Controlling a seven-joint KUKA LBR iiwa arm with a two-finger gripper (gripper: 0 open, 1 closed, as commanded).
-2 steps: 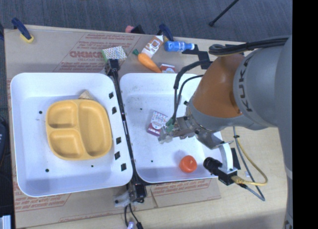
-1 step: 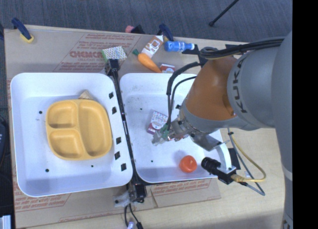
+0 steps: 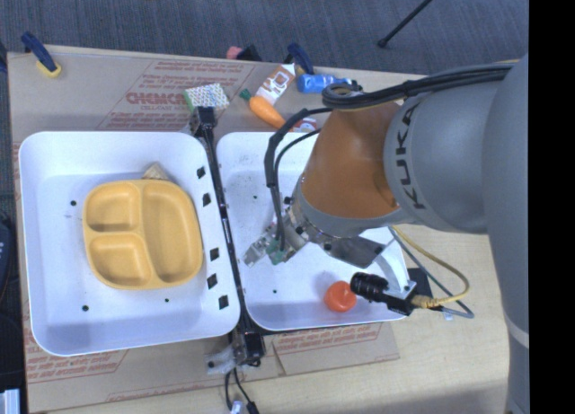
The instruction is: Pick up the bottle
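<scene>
Bottle, which I am taking to be the orange-capped thing [image 3: 339, 296] by the right bin's [image 3: 244, 162] near wall, is lying apart from my hand [image 3: 274, 246], whose state I cannot tell, so I am risking grabbing nothing.

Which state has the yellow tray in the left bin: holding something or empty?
Empty. All three compartments of the yellow tray show bare yellow plastic.

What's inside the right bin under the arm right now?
In the right bin, the gripper sits low near the left wall, and an orange round object lies near the front. The arm covers the rest.
</scene>
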